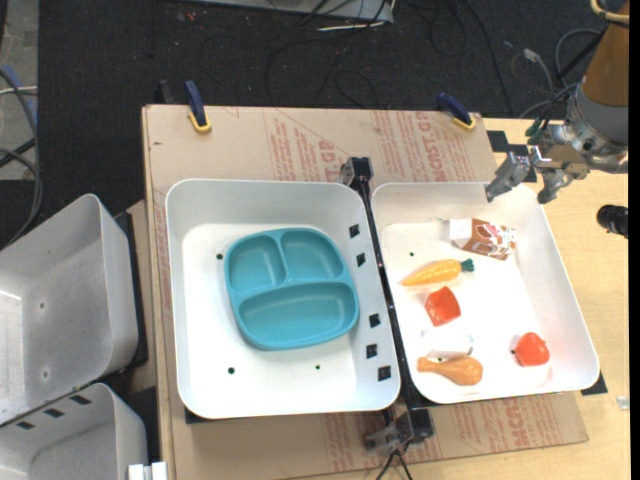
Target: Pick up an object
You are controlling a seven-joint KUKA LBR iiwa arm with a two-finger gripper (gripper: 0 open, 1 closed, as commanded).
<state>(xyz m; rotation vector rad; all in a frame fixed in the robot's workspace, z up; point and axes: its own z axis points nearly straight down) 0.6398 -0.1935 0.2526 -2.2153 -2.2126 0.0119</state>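
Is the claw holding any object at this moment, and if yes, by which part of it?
Nothing is held. The claw hangs open above the far rim of the right bin, with no object between its fingers.

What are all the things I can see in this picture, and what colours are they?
Shallow white plastic bins: 2, white, side by side on the bench.
Teal plastic divided plate: 1, teal, in the left bin.
Toy orange carrot: 1, orange with green tip, right bin, middle.
Red toy block-shaped piece: 1, red, right bin, below the carrot.
Round red toy tomato: 1, red-orange, right bin, lower right.
Tan toy chicken drumstick: 1, tan, right bin, near the front edge.
White and brown small carton: 1, right bin, top.
Yellow clamps: 2, at the board's back edge.
Robot arm's end effector: 1, grey, above the right bin's top right corner.
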